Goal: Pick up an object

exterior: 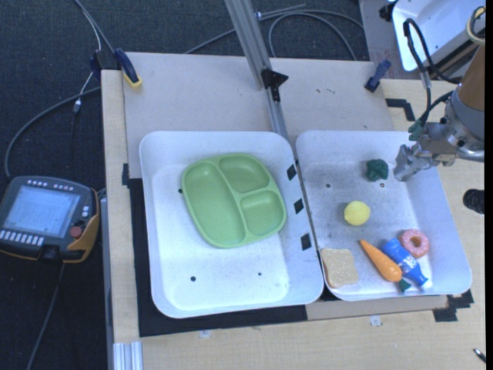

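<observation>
The right bin holds a dark green lump near its far side, a yellow ball in the middle, and at the near side an orange carrot, a slice of bread, a blue bottle and a pink ring donut. My gripper hangs over the bin's far right part, just right of the green lump, with nothing seen between its fingers. The left bin holds a green divided plate.
A metal pole rises from the bench behind the bins. Blue clamps sit at the bench's far corners. A teach pendant lies on the floor at left, with cables around.
</observation>
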`<state>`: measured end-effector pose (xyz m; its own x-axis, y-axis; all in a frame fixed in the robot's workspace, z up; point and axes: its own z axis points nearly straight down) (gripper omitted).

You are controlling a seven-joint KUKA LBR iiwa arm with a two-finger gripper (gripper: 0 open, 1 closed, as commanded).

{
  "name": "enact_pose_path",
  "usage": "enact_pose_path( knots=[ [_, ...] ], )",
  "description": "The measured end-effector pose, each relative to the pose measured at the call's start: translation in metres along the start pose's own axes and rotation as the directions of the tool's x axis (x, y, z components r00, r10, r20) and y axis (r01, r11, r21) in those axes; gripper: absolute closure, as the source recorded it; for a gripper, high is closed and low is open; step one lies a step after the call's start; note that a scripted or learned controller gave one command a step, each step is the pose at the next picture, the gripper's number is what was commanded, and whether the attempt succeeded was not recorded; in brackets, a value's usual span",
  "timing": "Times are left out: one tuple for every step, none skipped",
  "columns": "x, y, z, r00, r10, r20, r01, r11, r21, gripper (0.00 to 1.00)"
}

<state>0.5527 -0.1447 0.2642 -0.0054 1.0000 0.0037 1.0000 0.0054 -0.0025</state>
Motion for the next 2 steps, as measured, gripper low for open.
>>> enact_pose_path(
  knots=[
    [0.047, -0.011, 0.016, 1.000, 0.000, 0.000, 0.000, 1.000, 0.001, 1.00],
    [0.100, -0.029, 0.030, 1.000, 0.000, 0.000, 0.000, 1.000, 0.002, 1.00]
  ],
)
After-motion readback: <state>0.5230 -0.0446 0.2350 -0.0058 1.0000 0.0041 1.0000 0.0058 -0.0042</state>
